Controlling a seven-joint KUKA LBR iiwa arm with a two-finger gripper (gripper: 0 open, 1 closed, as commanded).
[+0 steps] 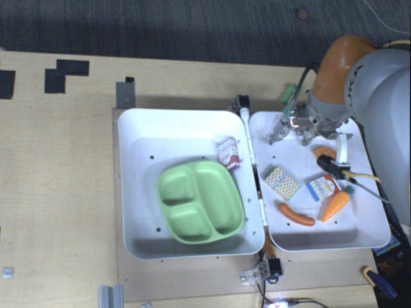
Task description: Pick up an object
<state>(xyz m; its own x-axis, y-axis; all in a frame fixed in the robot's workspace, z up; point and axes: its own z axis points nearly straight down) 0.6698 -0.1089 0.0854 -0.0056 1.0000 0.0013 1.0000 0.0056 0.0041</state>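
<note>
Tan wooden bench bears two white bins; dark carpet beyond.

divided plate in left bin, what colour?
Light green, plain and unpatterned; shows clearly in the camera view.

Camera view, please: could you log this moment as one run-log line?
gripper: at right bin far edge, nothing seen held | carrot, sausage: in right bin | green plate: in left bin

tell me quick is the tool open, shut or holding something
tool: cannot be told from this view; it hangs over the back of the right bin, nothing seen in it.
</note>
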